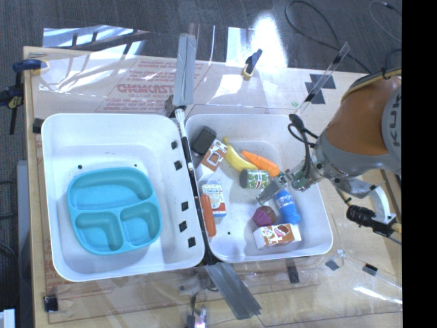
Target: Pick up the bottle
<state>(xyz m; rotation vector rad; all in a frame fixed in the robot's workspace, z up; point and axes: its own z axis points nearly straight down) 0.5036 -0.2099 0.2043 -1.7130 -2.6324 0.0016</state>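
The bottle [287, 208] is blue with a pale label and lies in the right bin [315, 219], toward its right side. My gripper [272, 190] reaches in from the right and hangs low just above and left of the bottle's upper end, between it and a green can [256, 178]. The grey wrist and orange band sit over the bin's right rim. From this angle nothing is visibly lifted off the bin floor.
Also in the right bin are a banana [235, 158], carrot [261, 161], small cartons [214, 198] [277, 235], a purple item [264, 216], a black block [203, 141] and an orange stick [207, 219]. The left bin [54, 156] holds a blue divided tray [113, 209].
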